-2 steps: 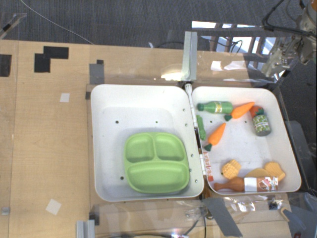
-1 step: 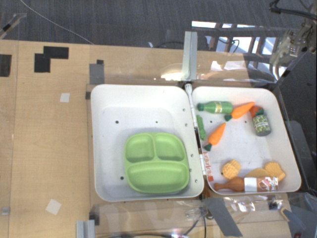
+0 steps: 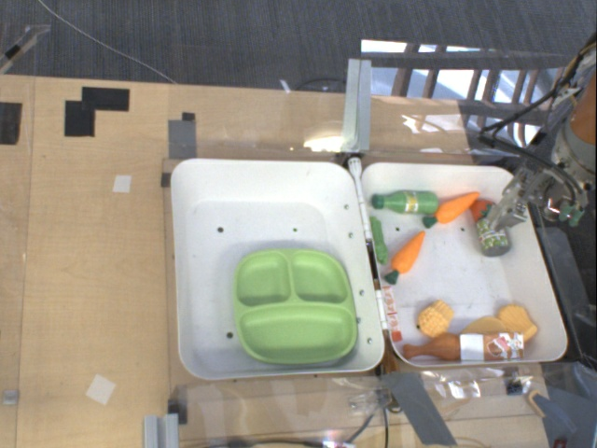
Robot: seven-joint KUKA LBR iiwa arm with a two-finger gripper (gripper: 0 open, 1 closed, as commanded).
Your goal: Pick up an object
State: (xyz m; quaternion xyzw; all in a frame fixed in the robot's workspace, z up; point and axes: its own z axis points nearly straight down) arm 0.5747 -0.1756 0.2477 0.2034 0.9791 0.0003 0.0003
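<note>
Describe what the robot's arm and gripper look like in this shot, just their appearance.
At the camera view's right edge, the arm shows a grey body with an orange band, and black cables loop beside it. Below that, the gripper is a pale grey metallic assembly with a small red spot near its wrist, narrowing toward its lower end. No lettering can be made out at this size.

- A robotics lab is showing here: a wooden bench [image 3: 84,278] is bearing two white bins [image 3: 201,250].
- Black marker patches [image 3: 93,108] are sitting left of the bins.
- Cables [image 3: 522,110] and a metal frame [image 3: 448,68] are standing behind the bins.
</note>
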